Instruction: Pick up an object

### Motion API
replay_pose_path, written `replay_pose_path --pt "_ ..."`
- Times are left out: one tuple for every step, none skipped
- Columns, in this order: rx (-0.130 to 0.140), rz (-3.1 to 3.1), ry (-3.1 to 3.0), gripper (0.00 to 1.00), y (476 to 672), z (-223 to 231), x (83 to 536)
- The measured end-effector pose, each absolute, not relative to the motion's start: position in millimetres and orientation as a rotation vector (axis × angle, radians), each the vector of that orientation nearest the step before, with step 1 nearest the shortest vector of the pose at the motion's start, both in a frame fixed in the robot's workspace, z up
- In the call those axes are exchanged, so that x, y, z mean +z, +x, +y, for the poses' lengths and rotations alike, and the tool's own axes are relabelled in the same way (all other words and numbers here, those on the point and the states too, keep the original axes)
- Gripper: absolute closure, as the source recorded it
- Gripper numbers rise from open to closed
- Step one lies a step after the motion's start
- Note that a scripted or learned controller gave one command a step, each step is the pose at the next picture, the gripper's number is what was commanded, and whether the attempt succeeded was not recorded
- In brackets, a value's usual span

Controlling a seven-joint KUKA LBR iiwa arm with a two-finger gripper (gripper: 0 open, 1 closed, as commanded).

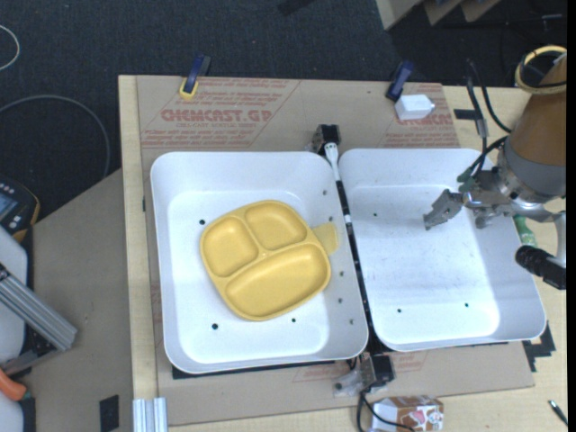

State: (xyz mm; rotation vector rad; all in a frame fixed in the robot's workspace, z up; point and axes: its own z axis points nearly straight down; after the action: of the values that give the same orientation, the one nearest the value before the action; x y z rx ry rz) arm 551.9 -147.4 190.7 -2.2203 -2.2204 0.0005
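**A:** Where does the pick stand?

**B:** At the very start, by my reading. The gripper hangs over the right bin, near its far right corner, and nothing sits between the fingers.

**A:** Are they apart or together?

**B:** I cannot tell. They show as a small grey tip pointing left, too blurred to make out a gap.

**A:** And the thing to be picked up?

**B:** The only candidate I see is the yellow plate, a divided one with three compartments. It lies flat in the left bin, roughly at its middle, turned at a slant, with a small tab at its right edge, near the divider between the bins. It is well apart from the gripper.

**A:** So what does the next move call for?

**B:** A reach to the left across the divider, then a descent onto the plate. The plate is broad and shallow, so I judge a two-finger grip needs a rim or that tab, not the flat middle. The fingers would have to go in open and straddle the edge, low enough to catch it without pressing against the bin floor.

**A:** Risk?

**B:** Slipping off a thin, smooth rim.
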Motion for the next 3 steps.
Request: replay_pose_path --pt "-0.015 -2.234 -2.217 0.00 498.4 -73 300" --pt "-0.004 -2.225 -2.222 1.00 498.4 -77 304" --pt "0.002 -2.234 -2.195 1.00 477.0 92 260"
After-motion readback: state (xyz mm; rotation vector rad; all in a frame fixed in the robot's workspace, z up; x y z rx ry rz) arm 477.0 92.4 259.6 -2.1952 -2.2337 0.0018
